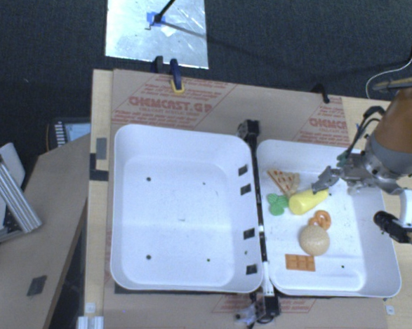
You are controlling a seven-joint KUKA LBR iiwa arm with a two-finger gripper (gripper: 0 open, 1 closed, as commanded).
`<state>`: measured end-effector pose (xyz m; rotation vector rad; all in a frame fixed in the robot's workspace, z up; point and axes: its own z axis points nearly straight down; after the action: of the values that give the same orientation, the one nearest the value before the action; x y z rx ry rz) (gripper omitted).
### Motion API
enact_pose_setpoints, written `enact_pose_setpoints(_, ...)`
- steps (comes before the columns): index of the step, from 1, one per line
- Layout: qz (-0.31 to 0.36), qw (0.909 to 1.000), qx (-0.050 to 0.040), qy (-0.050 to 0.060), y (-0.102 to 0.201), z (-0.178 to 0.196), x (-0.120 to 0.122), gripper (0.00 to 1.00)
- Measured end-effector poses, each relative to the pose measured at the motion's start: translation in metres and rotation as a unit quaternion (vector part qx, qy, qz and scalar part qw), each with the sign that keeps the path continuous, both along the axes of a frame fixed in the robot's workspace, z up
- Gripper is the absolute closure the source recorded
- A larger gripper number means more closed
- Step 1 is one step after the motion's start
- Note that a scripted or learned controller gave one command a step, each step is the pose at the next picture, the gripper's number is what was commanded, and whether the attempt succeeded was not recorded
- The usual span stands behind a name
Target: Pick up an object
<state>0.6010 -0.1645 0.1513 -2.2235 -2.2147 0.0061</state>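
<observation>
The right bin (367, 277) holds several small items. A yellow oblong piece (306, 201) lies beside a green leafy piece (277, 204). Behind them is a tan waffle-like wedge (284, 180). In front lie an orange pretzel ring (321, 218), a beige round bun (314, 239) and a flat orange cracker (300, 262). My gripper (329, 180) reaches in from the right and hangs just above the right end of the yellow piece. Nothing is visibly held.
The left bin (182, 208) sits beside the right one, with a black clip strip (253, 220) along the shared wall. A black and white fitting (399, 223) juts over the right bin's right rim. A silver sheet (158, 23) lies behind the bench.
</observation>
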Motion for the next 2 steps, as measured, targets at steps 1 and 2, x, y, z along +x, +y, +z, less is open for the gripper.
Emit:
enact_pose_setpoints(1, 0.004, 1.0, -0.0009, -0.006, 0.025, -0.045, -0.023, 0.0)
enact_pose_setpoints(2, 0.005, 0.9999, -0.0024, -0.014, 0.026, 0.216, 0.016, 0.0)
